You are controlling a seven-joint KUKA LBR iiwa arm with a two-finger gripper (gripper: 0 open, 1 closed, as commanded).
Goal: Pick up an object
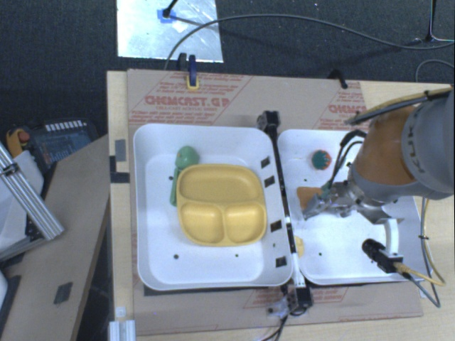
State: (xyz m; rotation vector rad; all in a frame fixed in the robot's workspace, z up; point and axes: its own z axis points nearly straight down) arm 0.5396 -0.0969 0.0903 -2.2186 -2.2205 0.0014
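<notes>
Right bin (pixel 341 274), near left edge: a small yellow scrap (pixel 298 246). Further in, the gripper (pixel 314 208) sits low over the bin floor; spread or pressed together, cannot tell. At its tip lies an orange wedge (pixel 307 193), flat, tan-orange, whether touching is unclear. Beyond, a small teal-and-orange ball (pixel 321 160). Left bin (pixel 153 261): yellow divided tray (pixel 219 204), green spoon (pixel 183 162) behind.

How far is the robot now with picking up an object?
Done: nothing looks lifted; the yellow tray and green spoon lie in the left bin. In hand: the pincer is low in the right bin, at an orange piece; whether it holds it, I cannot tell. Left: grasp and lift.
</notes>
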